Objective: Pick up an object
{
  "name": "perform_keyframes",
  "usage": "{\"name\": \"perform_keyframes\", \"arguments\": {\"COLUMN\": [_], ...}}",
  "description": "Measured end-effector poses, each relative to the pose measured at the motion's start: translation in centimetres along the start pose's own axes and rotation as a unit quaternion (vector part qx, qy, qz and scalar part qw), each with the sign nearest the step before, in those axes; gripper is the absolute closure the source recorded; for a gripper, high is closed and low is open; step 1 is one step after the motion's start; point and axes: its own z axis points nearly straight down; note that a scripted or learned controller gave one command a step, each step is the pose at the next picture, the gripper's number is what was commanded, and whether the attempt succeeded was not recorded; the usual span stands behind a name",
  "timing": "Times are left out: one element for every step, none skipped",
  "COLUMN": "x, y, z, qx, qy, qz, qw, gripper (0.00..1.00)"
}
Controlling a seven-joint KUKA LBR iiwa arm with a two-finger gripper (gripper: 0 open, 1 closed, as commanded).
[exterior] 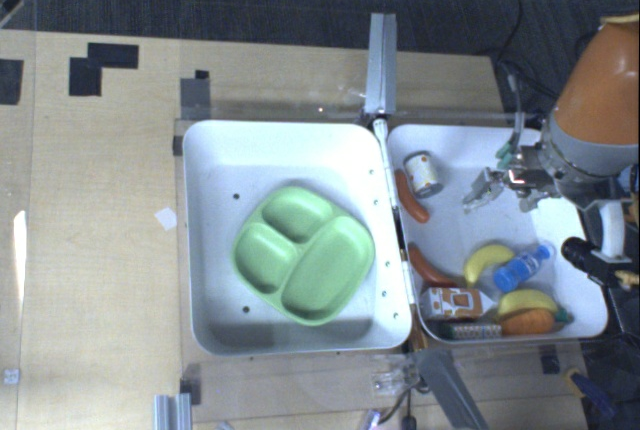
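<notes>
small can (423, 173) lies left of the gripper (484, 190), apart from it.

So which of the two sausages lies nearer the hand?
The upper sausage, beside the small can along the divider. The other sausage lies lower, next to the banana, farther from the hand.

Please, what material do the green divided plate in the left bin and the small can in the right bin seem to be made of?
The green three-compartment plate looks like moulded plastic with a matte finish: its colour is even and its edges are soft and rounded. The small cylindrical can seems to be metal: its end is pale and faintly shiny, with a label around the side. It is too small to be sure.
</notes>
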Motion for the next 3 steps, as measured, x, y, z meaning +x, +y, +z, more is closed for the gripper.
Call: {"name": "perform_keyframes", "arguments": {"x": [0.1,-4.2,-3.6], "y": [0.2,-4.5,-5.0], "z": [-1.1,2.4,-9.9], "qx": [-0.003,0.0,-0.002], "qy": [0.0,0.0,-0.001], "qz": [-0.002,0.096,0.049], "qw": [1.0,0.9954,0.9988], "gripper": [1.0,1.0,1.0]}}
